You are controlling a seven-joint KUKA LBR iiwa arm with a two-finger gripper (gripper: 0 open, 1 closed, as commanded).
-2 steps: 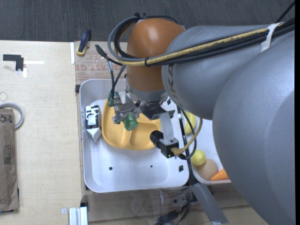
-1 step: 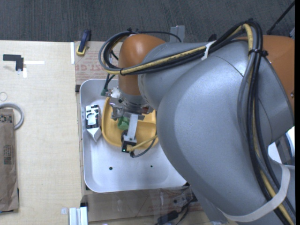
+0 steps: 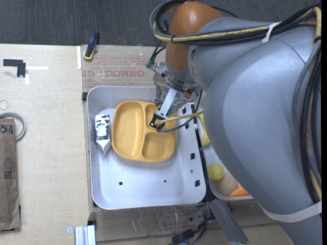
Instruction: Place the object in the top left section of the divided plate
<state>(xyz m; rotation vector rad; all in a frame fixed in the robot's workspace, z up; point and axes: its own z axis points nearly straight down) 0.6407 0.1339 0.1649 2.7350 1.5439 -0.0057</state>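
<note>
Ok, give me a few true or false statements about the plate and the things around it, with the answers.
1. The plate is yellow. True.
2. The plate lies in the right bin. False: it lies in the left bin.
3. A silvery packet lies left of the plate. True.
4. The blue tool lies in a bin. False: it lies outside, on the cardboard beyond the left bin.
</note>
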